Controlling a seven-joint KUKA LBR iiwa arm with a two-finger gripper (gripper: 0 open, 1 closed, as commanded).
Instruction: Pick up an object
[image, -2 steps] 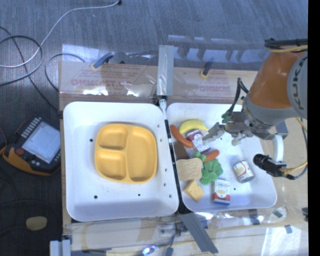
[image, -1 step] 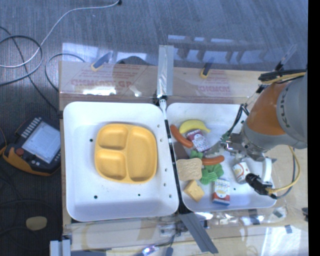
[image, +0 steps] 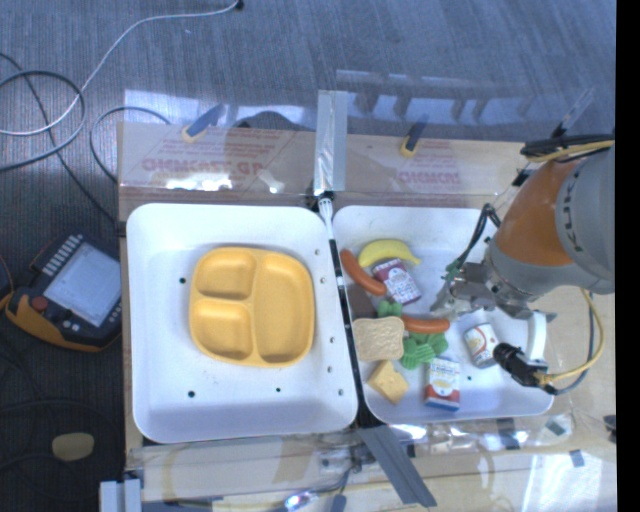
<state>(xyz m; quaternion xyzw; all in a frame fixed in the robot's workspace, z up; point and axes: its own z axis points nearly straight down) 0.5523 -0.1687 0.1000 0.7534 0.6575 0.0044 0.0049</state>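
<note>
The right bin (image: 500, 398) holds several toy foods. A yellow banana (image: 385, 250) lies at the back, with a red sausage (image: 360, 272) and a red-labelled can (image: 400, 283) beside it. Nearer the front are a second sausage (image: 428, 324), a bread slice (image: 378, 340), a green leafy piece (image: 425, 347), a cheese wedge (image: 390, 381), a small carton (image: 443, 384) and a little white can (image: 482, 344). My gripper (image: 460, 292) hangs low over the bin's middle, just right of the red-labelled can and above the second sausage.
The left bin (image: 160, 400) carries a yellow divided plate (image: 252, 305). A ridge where the two bins meet (image: 335, 300) runs between them. The arm's grey and orange body (image: 550, 235) covers the right bin's far right corner. A black cable (image: 520, 365) loops by the little can.
</note>
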